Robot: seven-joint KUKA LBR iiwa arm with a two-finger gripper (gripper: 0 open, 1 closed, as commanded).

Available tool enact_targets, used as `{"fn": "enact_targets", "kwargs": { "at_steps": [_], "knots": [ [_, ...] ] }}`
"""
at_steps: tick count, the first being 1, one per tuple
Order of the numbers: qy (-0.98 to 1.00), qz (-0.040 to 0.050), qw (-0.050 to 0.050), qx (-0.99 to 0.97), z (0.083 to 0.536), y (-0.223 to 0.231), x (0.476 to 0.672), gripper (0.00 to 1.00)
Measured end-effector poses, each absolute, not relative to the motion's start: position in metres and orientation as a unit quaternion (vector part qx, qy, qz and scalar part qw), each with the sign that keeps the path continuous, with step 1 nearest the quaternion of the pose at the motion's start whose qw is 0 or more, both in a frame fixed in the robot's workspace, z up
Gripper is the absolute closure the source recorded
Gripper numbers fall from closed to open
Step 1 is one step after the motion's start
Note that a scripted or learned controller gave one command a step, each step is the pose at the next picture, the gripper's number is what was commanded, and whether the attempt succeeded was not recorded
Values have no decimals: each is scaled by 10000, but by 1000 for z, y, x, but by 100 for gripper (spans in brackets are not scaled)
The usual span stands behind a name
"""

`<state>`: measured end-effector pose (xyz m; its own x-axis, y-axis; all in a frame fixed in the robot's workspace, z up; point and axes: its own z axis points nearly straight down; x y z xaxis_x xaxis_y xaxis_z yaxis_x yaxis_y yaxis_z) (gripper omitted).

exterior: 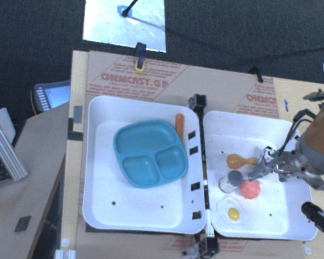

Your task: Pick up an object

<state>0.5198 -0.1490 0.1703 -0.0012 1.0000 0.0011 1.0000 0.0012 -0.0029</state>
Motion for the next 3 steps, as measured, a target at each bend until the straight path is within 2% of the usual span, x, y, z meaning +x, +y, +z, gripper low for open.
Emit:
{"fn": "enact_targets", "kwargs": {
  "at_steps": [1, 2, 3],
  "knots": [
    [-7059, -10, -43, -7083, 113, -155, 523, 0],
    [-7072, -10, -23, -7070, 123, -153, 523, 100],
    [-7080, -16, -31, -7062, 182, -155, 516, 100]
  ]
}}
